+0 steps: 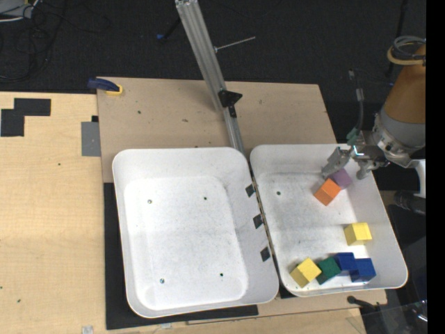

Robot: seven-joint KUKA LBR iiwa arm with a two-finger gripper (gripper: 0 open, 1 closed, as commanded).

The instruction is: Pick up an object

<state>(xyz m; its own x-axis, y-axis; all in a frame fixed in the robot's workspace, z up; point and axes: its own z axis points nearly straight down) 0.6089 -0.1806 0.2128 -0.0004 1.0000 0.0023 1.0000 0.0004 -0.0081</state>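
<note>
Blocks sit in your right bin (389,218): an orange block (327,192) touching a purple block (342,179), just below the gripper (350,161). You cannot tell how its fingers stand. Farther out, a yellow cube (358,232); along the near wall, yellow (304,272), green (328,268) and blue (356,266) blocks. The left bin (132,165) lies beside.

Pale wood-grain tabletop (49,207), matt and smooth, far across from the claw (345,163), which looks like dull grey metal. Both white bins look like smooth plastic with a faint speckle: the bin under the claw (389,235) and the one beyond it (139,165). Just by the claw, an orange block (327,192) and a purple block (342,179), both matt. Away from the claw, a ribbed aluminium rail (203,51) with a soft metallic sheen.
</note>
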